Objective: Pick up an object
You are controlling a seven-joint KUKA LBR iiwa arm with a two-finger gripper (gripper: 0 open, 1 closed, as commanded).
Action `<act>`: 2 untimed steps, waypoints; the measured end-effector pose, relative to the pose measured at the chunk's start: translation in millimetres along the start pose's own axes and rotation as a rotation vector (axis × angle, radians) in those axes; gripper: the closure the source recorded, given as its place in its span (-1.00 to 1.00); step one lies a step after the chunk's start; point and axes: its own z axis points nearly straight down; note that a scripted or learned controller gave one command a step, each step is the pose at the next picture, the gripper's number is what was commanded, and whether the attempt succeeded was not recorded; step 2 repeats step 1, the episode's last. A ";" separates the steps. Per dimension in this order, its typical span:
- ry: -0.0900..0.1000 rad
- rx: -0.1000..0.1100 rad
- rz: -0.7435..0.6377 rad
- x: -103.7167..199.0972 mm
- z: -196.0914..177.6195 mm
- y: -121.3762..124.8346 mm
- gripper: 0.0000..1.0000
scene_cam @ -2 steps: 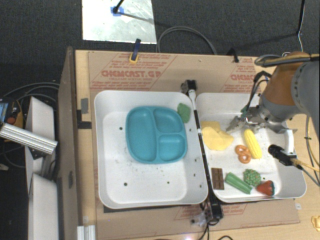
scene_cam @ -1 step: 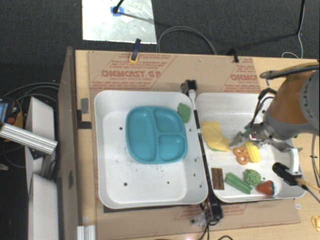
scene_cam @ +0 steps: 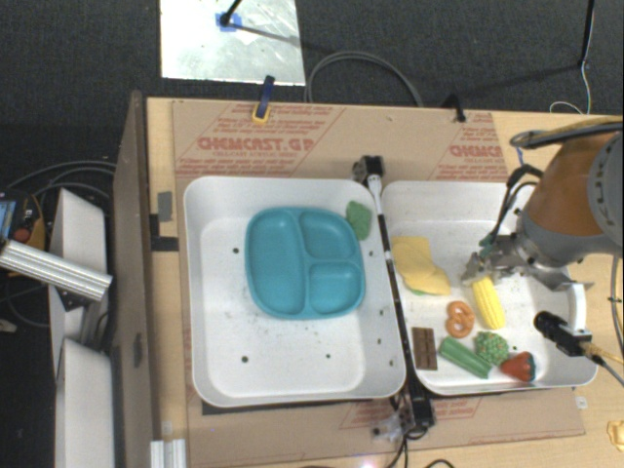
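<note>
In the right bin (scene_cam: 458, 208) lie several toy foods: a pale yellow slab (scene_cam: 417, 264), a corn cob (scene_cam: 487, 302), an orange ring (scene_cam: 459, 317), a brown bar (scene_cam: 424, 348), a green cucumber (scene_cam: 462, 356), a broccoli piece (scene_cam: 491, 345) and a red piece (scene_cam: 520, 366). My gripper (scene_cam: 487, 264) reaches in from the right, low over the bin just above the top end of the corn cob. The arm's bulk hides its tip from above. Nothing is visibly held.
The left bin (scene_cam: 219, 359) holds a blue divided plate (scene_cam: 304, 262) with a small green item (scene_cam: 360, 219) at its upper right corner. A black divider bar (scene_cam: 388, 271) runs between the bins. A black part of the arm (scene_cam: 558, 331) overhangs the right bin's right side.
</note>
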 end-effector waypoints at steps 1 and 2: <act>0.004 -0.007 -0.012 98.6 -94.9 -4.2 1.00; 0.004 -0.007 -0.012 98.6 -94.9 -4.2 1.00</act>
